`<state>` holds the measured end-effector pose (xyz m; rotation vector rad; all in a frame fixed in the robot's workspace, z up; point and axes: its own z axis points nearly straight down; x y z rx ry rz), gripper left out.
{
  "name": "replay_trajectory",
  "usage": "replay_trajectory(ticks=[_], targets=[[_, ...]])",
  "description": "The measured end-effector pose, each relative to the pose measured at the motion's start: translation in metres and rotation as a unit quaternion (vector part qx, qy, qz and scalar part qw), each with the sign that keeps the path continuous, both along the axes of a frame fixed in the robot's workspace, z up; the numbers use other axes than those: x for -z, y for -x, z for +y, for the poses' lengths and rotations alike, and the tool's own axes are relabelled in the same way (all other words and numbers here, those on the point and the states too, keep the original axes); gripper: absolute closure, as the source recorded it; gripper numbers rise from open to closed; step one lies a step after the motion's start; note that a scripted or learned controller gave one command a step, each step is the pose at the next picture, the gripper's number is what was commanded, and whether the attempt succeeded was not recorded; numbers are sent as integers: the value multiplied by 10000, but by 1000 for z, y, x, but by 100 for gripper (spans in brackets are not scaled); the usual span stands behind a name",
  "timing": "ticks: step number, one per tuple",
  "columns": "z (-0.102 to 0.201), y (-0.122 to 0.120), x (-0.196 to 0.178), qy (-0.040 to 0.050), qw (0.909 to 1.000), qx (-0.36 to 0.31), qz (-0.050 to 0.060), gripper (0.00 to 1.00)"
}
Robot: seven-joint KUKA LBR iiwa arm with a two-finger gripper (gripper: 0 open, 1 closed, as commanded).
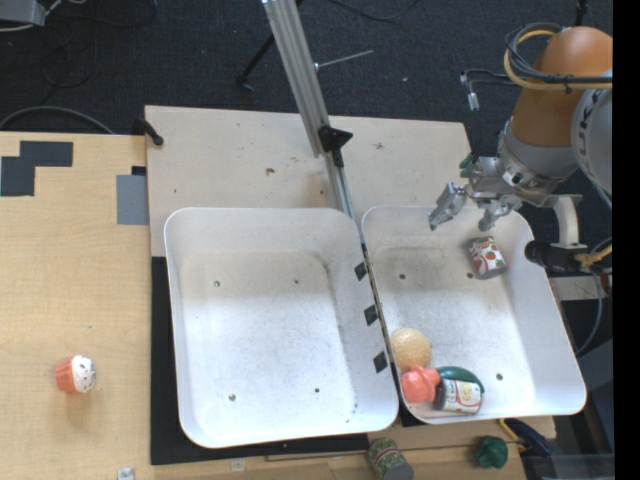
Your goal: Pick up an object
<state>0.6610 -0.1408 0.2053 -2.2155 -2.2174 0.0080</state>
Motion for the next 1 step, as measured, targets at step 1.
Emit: replay_trajectory(ticks=[1], targets=[[6, -7, 52, 0, 10000, -15, -4, 0]])
